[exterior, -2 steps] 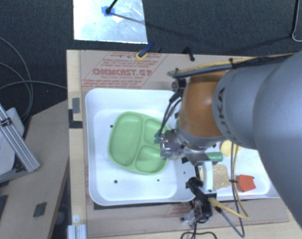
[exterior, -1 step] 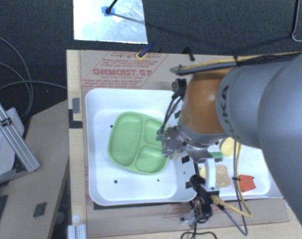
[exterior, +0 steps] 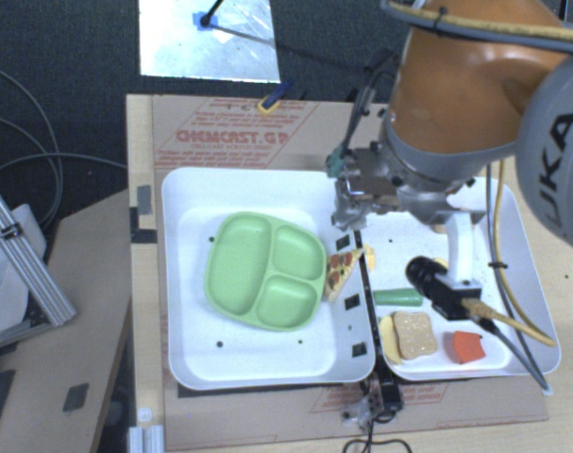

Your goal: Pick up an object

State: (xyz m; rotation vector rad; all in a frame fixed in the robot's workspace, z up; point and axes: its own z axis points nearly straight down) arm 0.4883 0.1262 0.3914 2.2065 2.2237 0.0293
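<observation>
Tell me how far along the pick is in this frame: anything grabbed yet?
Done so far: the arm has reached in, and its pincer sits low over the divide between the bins, just above the pizza slice. In hand: nothing visibly held; the slice lies on the rim beside the green tray. Left: the grasp and lift. The toast, orange piece and green stick lie untouched in the right bin.

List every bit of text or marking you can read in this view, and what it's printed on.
"CHEMCAST GP": red print on the brown cardboard sheet under the bins, behind the left bin.
"KA": large dark letters on the grey arm link, cut off by the frame edge.
Smaller red lines around the cardboard print, and more red print at its front edge, are too blurred to read.
</observation>
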